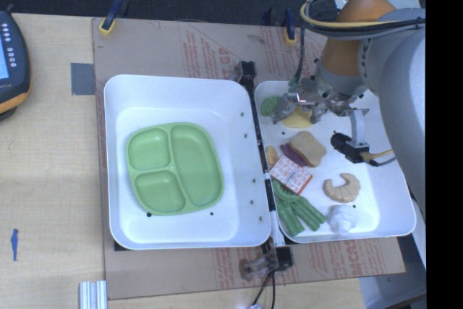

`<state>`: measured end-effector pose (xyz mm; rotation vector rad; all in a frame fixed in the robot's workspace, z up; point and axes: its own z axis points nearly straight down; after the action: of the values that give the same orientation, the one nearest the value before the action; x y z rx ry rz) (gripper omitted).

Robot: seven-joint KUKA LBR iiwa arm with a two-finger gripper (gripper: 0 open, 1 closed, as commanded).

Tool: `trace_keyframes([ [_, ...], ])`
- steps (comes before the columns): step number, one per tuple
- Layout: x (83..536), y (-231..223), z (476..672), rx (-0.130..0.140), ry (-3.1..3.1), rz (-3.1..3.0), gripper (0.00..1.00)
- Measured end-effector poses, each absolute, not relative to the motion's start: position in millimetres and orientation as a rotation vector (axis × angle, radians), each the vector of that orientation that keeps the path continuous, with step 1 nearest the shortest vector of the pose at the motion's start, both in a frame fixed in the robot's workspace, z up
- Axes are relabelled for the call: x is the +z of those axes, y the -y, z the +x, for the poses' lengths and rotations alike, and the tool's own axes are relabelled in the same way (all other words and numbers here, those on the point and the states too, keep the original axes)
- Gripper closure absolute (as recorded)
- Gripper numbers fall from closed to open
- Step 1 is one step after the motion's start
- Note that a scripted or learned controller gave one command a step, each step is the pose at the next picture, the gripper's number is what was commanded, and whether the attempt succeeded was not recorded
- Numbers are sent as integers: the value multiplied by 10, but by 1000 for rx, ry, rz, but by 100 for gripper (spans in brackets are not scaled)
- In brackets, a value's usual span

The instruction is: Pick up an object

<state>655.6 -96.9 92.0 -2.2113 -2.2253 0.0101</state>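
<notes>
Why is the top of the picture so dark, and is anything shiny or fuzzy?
Camera view: the floor beyond the bench is dark and unlit; the left bin glares bright white, with soft shadow along its rim; the end effector looks slightly blurred; the green tray looks sharp.

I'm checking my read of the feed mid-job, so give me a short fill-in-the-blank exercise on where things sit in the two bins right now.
1. The green divided plate lies in the ____ bin of the camera view.
2. The plate has ____ compartments.
3. The croissant lies in the same bin as the ____-coloured toy beans.
4. The end effector hangs over the ____ bin.

Missing words: left; three; green; right
</notes>
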Motion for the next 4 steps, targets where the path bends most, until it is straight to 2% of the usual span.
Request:
trace_keyframes([
  [4,921,967,6559,7,2223,-2213,0],
])
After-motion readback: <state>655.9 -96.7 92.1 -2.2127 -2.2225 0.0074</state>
